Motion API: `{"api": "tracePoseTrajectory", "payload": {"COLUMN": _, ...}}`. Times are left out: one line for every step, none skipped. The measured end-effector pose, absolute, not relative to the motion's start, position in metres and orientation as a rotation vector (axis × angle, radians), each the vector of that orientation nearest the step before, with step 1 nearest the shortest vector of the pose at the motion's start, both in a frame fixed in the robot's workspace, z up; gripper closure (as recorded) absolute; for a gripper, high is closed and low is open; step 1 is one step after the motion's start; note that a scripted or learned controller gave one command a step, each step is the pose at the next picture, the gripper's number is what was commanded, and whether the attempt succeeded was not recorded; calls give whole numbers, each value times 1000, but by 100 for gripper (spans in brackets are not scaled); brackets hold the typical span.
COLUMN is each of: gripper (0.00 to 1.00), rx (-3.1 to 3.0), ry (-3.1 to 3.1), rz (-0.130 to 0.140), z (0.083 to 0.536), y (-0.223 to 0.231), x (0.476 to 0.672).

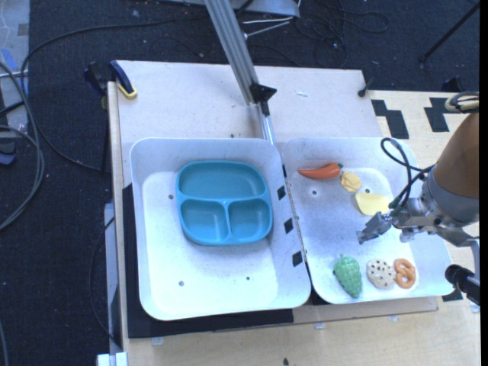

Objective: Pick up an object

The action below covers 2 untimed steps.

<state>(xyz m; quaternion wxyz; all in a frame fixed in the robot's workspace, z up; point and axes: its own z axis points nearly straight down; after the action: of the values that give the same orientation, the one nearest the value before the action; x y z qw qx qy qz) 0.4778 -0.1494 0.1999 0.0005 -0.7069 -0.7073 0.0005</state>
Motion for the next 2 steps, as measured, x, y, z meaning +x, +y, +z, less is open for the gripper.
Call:
{"api": "tracePoseTrajectory", "payload": {"gripper": 0, "rx": -2219, "ry": -2218, "rz": 4, "z": 156, "y": -148, "x": 480}}
{"api": "tracePoseTrajectory", "payload": {"gripper": 0, "rx": -2218, "ry": -2218, "rz": 4, "z": 103, "y": -140, "x": 487}}
